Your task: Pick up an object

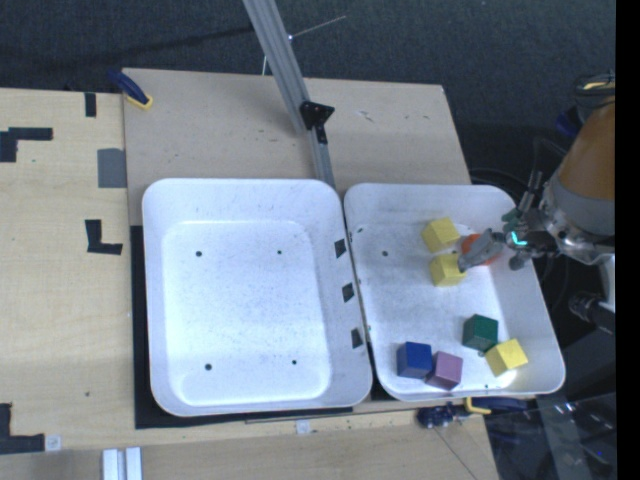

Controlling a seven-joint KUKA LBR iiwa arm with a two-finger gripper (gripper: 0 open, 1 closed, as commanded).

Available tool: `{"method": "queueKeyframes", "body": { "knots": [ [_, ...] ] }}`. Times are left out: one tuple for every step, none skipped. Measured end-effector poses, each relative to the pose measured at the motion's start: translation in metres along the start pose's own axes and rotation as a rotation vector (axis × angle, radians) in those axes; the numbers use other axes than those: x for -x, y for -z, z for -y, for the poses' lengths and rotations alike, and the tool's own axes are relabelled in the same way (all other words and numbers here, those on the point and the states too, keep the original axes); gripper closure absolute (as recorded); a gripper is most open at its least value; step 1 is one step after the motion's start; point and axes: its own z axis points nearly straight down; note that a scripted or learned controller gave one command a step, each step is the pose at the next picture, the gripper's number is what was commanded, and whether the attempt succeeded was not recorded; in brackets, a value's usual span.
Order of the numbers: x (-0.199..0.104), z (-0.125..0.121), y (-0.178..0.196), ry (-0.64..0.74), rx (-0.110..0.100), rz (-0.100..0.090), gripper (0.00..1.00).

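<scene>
The right bin (395, 298) holds several small blocks. Two yellow blocks sit in its upper middle, one (438, 234) just above the other (447, 270). Near the front lie a green block (481, 331), a third yellow block (507, 355), a blue block (414, 358) and a purple block (446, 368). My gripper (478, 249) reaches in low over the bin's right side, its tip right beside the two upper yellow blocks. A small orange-red patch shows at the tip. Whether anything is held is hidden.
The left bin (240, 298) lies beside the right one, their rims meeting in the middle. A slanted metal pole (285, 58) crosses the bench behind the bins. The grey and orange arm (590, 188) comes in over the right rim.
</scene>
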Motion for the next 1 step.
{"method": "queueKeyframes", "body": {
  "knots": [
    [-0.0059, 0.0054, -0.0459, -0.001, -0.005, 0.000, 0.00]
  ]
}}
